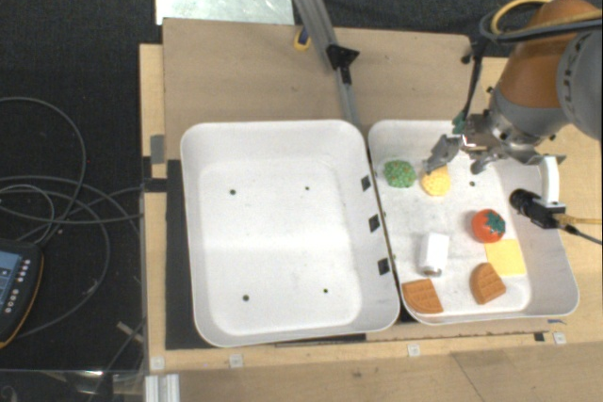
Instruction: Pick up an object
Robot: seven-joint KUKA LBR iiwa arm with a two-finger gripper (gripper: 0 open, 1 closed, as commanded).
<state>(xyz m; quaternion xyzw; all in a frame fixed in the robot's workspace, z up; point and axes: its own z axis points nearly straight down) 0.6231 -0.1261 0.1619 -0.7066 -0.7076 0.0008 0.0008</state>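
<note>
6 objects [436,251] lie in the right bin [565,292].

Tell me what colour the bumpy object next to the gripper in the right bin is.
Green: the broccoli-like piece, clearest in the camera view.

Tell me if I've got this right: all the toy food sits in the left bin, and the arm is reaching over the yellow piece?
Not quite. The camera view shows the toy food in the right bin, not the left one. The rest holds: the gripper hangs over the yellow piece.
</note>
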